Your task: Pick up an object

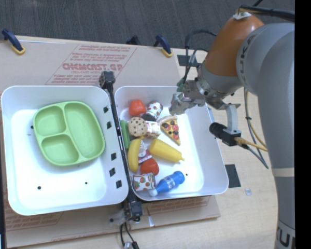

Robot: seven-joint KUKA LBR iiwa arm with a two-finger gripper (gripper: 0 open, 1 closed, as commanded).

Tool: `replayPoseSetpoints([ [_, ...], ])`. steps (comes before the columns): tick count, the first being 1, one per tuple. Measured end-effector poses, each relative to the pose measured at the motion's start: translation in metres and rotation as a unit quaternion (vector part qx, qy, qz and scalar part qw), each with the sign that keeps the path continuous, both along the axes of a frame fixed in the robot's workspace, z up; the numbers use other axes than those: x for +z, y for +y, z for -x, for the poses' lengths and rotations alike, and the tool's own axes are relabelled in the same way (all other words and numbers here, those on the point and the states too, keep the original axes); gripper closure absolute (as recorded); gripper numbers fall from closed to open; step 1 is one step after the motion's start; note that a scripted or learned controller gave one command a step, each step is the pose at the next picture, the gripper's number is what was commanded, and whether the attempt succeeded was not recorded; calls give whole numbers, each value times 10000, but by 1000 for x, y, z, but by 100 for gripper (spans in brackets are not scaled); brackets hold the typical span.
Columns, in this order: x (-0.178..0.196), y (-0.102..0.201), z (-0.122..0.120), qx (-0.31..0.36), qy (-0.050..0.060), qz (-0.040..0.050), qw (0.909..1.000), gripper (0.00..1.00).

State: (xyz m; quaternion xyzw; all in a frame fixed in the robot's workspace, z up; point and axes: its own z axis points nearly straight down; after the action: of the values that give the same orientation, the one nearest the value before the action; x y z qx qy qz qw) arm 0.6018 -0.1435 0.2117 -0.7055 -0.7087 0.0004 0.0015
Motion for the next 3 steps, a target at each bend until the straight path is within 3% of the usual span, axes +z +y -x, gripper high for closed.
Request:
replayPoseSetpoints([
  [1,-17,1,-31,2,-12,7,10000,100],
  [2,9,9,61,-1,1,8,10000,100],
  [3,-14,14,-10,6,-5,7,10000,100],
])
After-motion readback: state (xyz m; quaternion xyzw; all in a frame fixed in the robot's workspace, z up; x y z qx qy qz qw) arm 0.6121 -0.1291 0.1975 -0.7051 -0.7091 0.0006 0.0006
